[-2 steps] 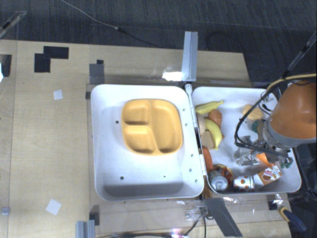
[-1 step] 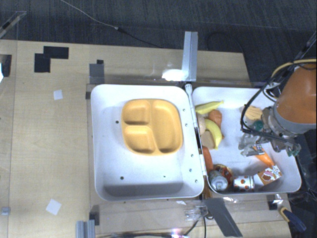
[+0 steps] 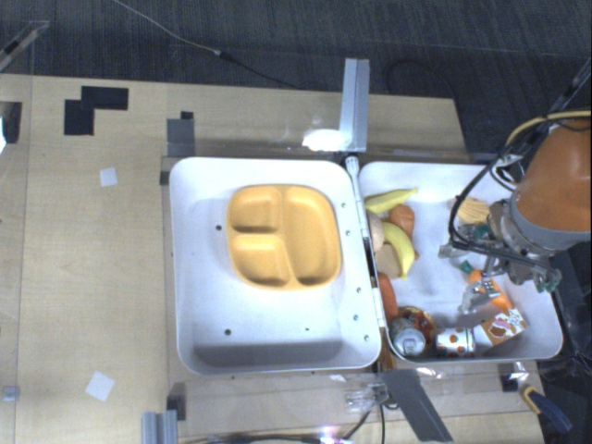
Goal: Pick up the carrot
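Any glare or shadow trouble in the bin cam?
Camera view: a blown-out glare spot at the back rim between the bins; soft shadow along the left bin front wall; items under the gripper are small and slightly blurred.

A yellow plate sits in a white bin, yellow bananas nearby, under the arm's orange band.

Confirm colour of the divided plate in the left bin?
Yellow, plain; the divided plate shows best in the camera view.
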You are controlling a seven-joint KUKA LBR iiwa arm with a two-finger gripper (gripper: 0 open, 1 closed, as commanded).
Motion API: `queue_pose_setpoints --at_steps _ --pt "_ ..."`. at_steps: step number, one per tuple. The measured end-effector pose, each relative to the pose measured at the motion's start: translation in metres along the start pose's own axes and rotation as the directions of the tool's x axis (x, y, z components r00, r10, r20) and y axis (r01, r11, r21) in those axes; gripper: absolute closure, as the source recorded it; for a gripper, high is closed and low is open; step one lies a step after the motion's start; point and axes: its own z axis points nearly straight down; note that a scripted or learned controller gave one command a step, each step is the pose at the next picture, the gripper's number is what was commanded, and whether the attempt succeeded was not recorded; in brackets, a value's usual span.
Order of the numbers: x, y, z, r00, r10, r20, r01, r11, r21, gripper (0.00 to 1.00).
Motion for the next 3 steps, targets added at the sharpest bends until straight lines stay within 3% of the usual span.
queue_pose_setpoints --at_steps 1,2,3 --pt "0.001 -0.007 0.053 0.998 0.069 0.005 -0.069 0.998 0.001 0.0" --pt "-0.003 -0.007 0.04 0.998 0.063 0.015 -0.063 0.998 0.004 1.0" --pt "-0.045 0.038 -0.076 0.9 0.436 0.005 -0.436 0.9 -0.002 1.0"
